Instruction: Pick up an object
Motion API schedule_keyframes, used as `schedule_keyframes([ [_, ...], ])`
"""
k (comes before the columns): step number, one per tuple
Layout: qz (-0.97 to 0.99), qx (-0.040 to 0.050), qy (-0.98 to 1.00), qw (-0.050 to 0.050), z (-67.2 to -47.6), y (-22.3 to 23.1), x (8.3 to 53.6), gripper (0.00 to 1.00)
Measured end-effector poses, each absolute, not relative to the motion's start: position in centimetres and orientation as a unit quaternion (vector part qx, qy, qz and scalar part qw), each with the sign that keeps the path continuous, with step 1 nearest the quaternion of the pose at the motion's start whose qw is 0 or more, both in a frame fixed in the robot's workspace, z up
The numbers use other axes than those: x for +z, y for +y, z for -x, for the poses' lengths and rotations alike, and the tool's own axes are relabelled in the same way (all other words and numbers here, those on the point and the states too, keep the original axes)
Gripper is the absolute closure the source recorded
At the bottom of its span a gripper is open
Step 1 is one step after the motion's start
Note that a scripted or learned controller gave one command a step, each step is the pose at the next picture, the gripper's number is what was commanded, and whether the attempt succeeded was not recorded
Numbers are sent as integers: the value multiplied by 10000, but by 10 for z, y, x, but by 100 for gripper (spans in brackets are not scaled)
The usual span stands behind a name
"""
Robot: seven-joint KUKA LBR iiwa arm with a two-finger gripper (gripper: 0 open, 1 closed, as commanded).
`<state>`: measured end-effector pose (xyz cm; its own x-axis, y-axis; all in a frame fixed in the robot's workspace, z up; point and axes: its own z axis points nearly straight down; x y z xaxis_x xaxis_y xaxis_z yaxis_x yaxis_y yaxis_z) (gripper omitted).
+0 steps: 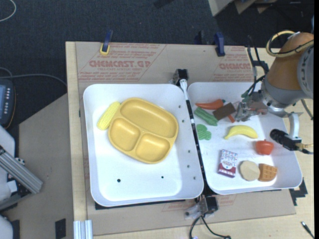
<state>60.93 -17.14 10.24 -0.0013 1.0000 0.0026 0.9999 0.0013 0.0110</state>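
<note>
With the gripper [242, 111] low beside the brown block [224, 111], its grip unreadable, it may nudge the banana [241, 131] aside.

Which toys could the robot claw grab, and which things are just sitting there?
Could be grabbed: banana, tomato, waffle, cookie, little box, brown block, chili pepper, all near the claw.
Just sitting: yellow tray, corn, left bin.

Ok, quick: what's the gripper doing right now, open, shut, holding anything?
Gripper: cannot be told; it sits low over the right white bin, beside the dark brown block, above the yellow banana.
</note>
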Motion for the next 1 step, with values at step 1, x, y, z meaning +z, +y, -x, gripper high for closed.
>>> schedule_keyframes([
  [1, -7069, 14, 7073, 34, -620, -177, 159, 100],
])
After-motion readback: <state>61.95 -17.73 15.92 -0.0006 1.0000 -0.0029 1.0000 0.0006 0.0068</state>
